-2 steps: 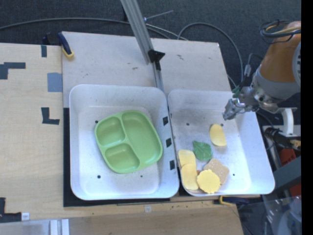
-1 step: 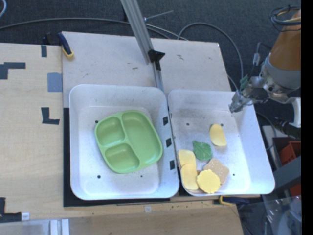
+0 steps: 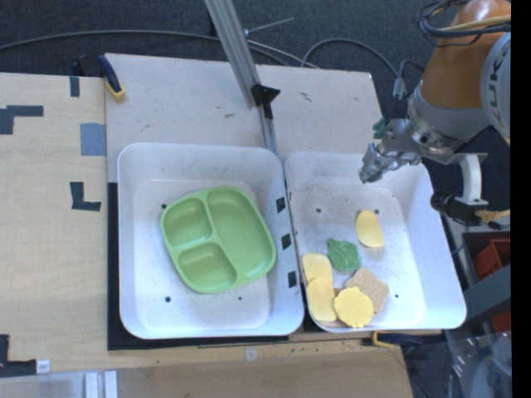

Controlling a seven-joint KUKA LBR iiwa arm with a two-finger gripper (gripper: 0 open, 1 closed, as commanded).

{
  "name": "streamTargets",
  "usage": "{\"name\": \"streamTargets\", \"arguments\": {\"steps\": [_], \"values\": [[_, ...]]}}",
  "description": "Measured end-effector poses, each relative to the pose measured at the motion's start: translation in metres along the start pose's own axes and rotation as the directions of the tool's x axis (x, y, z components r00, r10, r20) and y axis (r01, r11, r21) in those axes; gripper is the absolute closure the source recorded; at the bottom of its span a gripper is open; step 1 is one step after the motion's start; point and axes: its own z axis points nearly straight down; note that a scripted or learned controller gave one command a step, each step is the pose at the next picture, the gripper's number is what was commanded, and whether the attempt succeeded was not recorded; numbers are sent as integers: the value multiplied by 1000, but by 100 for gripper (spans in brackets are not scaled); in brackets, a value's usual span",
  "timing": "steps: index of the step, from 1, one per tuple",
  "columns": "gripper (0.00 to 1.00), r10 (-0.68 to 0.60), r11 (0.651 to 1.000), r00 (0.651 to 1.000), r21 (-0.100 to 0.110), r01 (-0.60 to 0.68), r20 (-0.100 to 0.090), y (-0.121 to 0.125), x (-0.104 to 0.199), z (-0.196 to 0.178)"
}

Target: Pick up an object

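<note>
In the right bin (image 3: 431, 247) lie several small food pieces: a yellow oval piece (image 3: 369, 228) near the middle, a green leaf-shaped piece (image 3: 343, 254), two pale yellow pieces (image 3: 319, 280) at the front left, a round yellow piece (image 3: 354, 307) and a tan piece (image 3: 371, 286) at the front. My gripper (image 3: 371, 170) hangs over the far part of the right bin, above and behind the yellow oval piece. Nothing shows between its fingers.
A green divided plate (image 3: 217, 239) lies in the left bin (image 3: 133, 222). A slanted metal rail (image 3: 236, 44) runs down to the wall between the bins. Cables cross the dark floor behind the bench. A yellow-handled tool (image 3: 112, 80) lies at the bench's back left.
</note>
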Motion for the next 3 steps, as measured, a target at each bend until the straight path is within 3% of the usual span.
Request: {"name": "streamTargets", "arguments": {"steps": [3], "values": [[100, 2, 1000, 1000, 2, -2, 2, 34, 144, 15]]}}
